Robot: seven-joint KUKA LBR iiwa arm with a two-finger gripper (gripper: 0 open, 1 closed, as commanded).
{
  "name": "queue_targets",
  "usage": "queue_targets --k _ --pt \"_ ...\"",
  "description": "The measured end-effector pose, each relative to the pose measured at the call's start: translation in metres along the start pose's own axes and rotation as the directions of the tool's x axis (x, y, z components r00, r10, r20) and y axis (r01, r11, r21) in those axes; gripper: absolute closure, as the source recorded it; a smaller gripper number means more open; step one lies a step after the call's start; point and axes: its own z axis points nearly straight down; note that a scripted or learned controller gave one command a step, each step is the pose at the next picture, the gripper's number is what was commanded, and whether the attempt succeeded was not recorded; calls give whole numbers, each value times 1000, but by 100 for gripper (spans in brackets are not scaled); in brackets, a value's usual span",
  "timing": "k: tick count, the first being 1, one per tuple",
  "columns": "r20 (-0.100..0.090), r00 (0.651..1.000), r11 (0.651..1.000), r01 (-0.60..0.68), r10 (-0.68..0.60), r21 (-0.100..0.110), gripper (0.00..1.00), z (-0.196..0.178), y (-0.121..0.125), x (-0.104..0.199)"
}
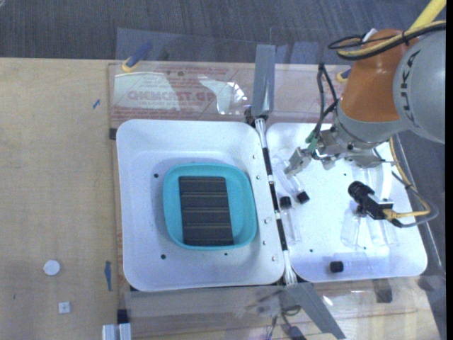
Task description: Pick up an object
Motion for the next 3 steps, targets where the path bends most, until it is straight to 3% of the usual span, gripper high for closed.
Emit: queue_targets --k 3 --pt "0 1000 1000 0 0 0 0 0 0 0"
